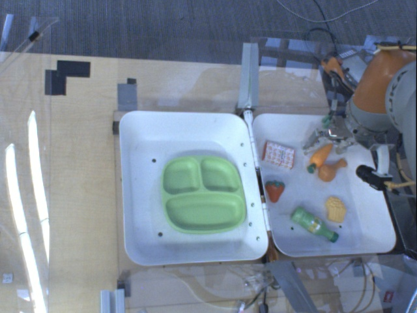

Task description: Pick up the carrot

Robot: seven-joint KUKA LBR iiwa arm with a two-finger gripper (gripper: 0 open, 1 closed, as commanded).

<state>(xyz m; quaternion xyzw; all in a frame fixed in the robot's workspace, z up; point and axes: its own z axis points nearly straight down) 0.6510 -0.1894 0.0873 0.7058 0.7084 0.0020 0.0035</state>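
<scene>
The carrot [320, 156] is a small orange piece with a green tip. It lies tilted in the upper right part of the right bin [371, 240]. My gripper [330, 137] hangs just above the carrot's upper end, and its metal fingers [313, 139] stand spread apart. Nothing sits between them, and the carrot rests on the bin floor.
A brown drumstick [333, 169] lies right beside the carrot. The same bin holds a red-and-white packet [278, 154], a strawberry [275, 190], a green bottle [314, 223] and a yellow piece [335, 208]. A green divided plate [203, 194] lies in the left bin [137, 175].
</scene>
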